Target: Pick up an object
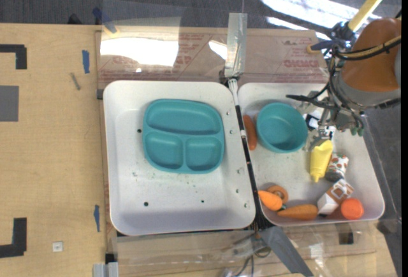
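My gripper [325,131] hangs over the right bin [373,170], just right of a teal bowl [280,127]. Directly below it a yellow bottle [319,161] stands on end, its top reaching up to the gripper's tip. Whether the two touch is not clear from this angle. Along the bin's front lie a carrot [297,211], an orange ring-shaped piece [275,195], an orange ball [352,208] and two small white-and-brown items [336,193]. A thin orange stick [250,132] lies between the bowl and the bin's left wall.
The left bin [121,161] holds a teal divided plate [183,135]. The grey arm with its orange band [376,56] and cables enters from the upper right. Clear plastic sheeting [159,46] lies behind the bins on the tan bench.
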Controlling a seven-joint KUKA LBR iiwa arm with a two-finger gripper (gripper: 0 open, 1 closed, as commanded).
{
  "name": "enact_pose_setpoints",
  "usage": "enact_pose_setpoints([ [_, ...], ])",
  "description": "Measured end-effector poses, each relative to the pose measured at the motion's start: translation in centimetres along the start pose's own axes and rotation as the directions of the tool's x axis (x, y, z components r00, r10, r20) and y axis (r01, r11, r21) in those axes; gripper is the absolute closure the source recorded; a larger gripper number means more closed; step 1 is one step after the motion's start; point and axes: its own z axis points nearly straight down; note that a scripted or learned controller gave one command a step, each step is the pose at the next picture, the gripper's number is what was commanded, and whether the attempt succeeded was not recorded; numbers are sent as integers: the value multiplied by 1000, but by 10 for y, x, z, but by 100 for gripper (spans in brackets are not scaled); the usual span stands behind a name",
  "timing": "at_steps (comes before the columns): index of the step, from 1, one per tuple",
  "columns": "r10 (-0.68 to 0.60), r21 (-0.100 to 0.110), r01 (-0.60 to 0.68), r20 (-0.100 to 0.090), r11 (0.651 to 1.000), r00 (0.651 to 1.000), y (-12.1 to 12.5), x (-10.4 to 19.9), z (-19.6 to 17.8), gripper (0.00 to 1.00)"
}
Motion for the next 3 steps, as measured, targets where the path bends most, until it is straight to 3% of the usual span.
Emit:
enact_pose_setpoints([
  [1,50,10,-50,19,999,999,12,20,0,0],
  [2,56,9,-56,13,998,998,14,25,1,0],
  [3,71,-3,-71,-42,997,997,29,48,22,0],
])
